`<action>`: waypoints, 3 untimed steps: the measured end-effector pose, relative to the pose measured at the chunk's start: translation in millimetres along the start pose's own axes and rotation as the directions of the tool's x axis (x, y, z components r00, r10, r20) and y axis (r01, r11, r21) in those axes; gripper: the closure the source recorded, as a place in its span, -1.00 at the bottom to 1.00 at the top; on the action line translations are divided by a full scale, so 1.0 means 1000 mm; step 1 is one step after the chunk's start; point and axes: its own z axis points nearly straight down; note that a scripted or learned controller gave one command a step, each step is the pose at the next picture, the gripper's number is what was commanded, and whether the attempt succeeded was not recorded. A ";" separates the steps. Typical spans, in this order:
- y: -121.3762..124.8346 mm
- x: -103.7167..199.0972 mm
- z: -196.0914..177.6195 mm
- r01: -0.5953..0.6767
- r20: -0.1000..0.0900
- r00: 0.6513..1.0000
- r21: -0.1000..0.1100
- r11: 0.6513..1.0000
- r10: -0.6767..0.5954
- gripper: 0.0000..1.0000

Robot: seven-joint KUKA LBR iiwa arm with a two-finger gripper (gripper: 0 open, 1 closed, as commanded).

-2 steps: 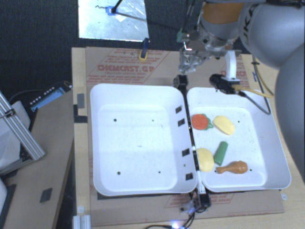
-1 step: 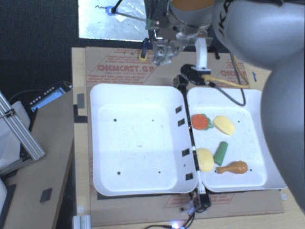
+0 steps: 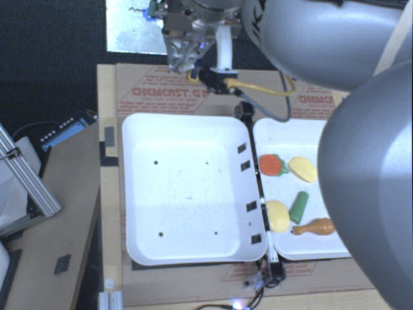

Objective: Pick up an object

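The objects sit in the right bin (image 3: 284, 254), near its left wall: a red tomato (image 3: 271, 165) with green top just beside a pale yellow lemon-like piece (image 3: 302, 169), below them a green pickle (image 3: 299, 206) tilted upright between a second yellow piece (image 3: 278, 216) and an orange-brown drumstick (image 3: 315, 227) lying along the lower rim. The left bin (image 3: 187, 186) adjoins it, clipped along the shared wall. The gripper (image 3: 182, 60) hangs well apart from all of these, above the cardboard (image 3: 161, 92) behind the left bin; cannot tell its state from this view.
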 end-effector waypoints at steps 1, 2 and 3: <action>0.001 -0.005 -0.121 -0.005 0.000 1.000 -0.006 1.000 0.005 1.00; -0.029 -0.005 -0.139 -0.006 0.004 1.000 0.006 1.000 0.006 1.00; -0.167 -0.002 -0.140 -0.001 0.000 1.000 0.007 1.000 0.001 1.00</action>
